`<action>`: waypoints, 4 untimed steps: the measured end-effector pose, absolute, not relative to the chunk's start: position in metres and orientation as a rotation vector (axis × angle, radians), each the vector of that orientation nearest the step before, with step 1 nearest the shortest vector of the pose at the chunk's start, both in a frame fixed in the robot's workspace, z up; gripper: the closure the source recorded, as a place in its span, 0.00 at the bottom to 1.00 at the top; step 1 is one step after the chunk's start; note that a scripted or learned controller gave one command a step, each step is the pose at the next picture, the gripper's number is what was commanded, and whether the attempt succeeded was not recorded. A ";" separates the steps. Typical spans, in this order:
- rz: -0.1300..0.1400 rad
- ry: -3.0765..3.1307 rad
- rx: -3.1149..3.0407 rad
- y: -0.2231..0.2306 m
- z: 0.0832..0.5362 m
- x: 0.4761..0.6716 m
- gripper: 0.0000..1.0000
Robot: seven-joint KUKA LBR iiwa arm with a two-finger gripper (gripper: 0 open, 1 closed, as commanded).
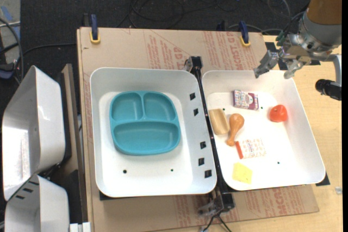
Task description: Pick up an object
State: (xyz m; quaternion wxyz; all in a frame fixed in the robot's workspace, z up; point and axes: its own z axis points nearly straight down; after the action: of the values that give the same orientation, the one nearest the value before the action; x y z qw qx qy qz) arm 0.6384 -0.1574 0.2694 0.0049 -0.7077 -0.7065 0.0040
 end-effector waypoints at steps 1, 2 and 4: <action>0.001 -2.223 -2.221 -0.157 0.278 0.640 0.00; 0.005 -2.218 -2.219 -0.152 0.215 0.638 0.00; 0.004 -2.219 -2.221 -0.153 0.120 0.644 0.00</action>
State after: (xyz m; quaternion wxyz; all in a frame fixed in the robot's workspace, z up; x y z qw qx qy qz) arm 0.6438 -0.1529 0.1204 0.0011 -0.7075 -0.7067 0.0013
